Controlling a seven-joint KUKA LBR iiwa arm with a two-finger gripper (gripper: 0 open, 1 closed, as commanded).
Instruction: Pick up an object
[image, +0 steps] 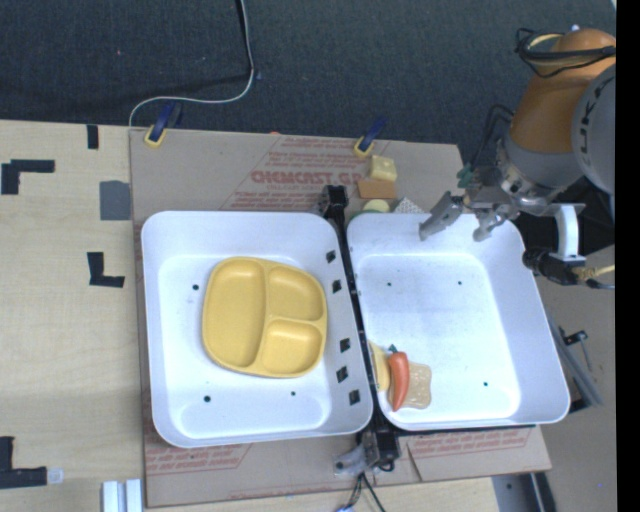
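Note:
A small pile of toy food lies in the right bin (500, 300) at its near left corner: an orange carrot-like piece (399, 378) on a pale beige slice (417, 386), with a yellow piece (382, 368) beside it. My gripper (462, 222) hangs over the bin's far rim, well away from the pile. Its two grey fingers are spread apart with nothing between them.
The left bin (170, 300) holds a yellow divided plate (265, 317). Behind the bins, on the cardboard, sit a tan block (378, 186), a yellow cube (383, 166) and a pale round piece (375, 207). Black clips (335, 208) join the bins along the middle.

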